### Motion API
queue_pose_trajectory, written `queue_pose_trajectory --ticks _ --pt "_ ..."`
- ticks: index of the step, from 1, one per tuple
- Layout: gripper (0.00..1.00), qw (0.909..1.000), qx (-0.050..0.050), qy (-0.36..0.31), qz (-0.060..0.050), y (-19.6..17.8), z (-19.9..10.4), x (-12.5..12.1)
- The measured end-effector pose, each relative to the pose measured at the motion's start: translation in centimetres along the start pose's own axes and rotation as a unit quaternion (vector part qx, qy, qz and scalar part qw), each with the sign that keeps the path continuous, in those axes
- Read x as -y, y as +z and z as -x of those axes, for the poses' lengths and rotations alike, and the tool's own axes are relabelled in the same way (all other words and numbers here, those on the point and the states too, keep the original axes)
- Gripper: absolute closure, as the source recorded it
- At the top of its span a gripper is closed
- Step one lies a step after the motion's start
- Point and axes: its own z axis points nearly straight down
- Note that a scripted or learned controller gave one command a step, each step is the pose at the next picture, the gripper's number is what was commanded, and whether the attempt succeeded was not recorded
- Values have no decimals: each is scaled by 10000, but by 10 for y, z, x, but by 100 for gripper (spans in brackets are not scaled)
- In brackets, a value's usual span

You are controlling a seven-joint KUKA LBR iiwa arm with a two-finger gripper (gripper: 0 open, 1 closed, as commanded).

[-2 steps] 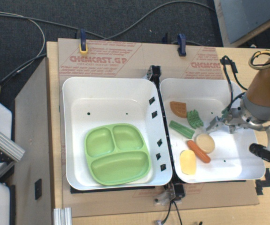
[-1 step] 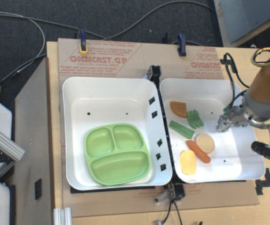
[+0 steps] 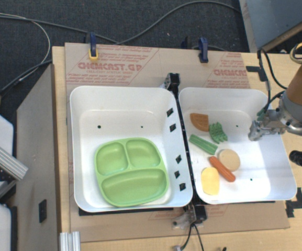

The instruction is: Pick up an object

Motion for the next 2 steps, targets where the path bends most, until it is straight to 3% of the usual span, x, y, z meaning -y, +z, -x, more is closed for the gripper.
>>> queue_pose_trajectory --ticks 1,2 --pt "100 10000 6 -6 18 -65 -3 -1" --pt "100 10000 -3 -4 -9 -68 -3 -2"
